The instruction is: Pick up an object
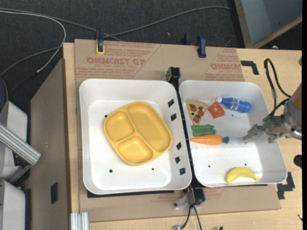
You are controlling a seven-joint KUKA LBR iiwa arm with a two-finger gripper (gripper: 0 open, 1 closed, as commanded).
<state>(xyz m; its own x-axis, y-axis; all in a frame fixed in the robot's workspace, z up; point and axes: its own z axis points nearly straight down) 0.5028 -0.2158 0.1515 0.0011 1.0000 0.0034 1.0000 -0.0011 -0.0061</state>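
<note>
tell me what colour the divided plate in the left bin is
Yellow; the divided plate shows plainly in the camera view.

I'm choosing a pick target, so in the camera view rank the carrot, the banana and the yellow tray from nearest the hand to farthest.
From the hand:
1. Carrot, to its left in the right bin.
2. Banana, below it, near the front rim; close to the carrot's distance.
3. Yellow tray, left bin.

We get bright, even overhead light here, so shadows stay soft and short. The white bins [91, 143] look a bit washed out, detail is slightly soft everywhere, and the gripper [259, 132] looks smeared.
</note>
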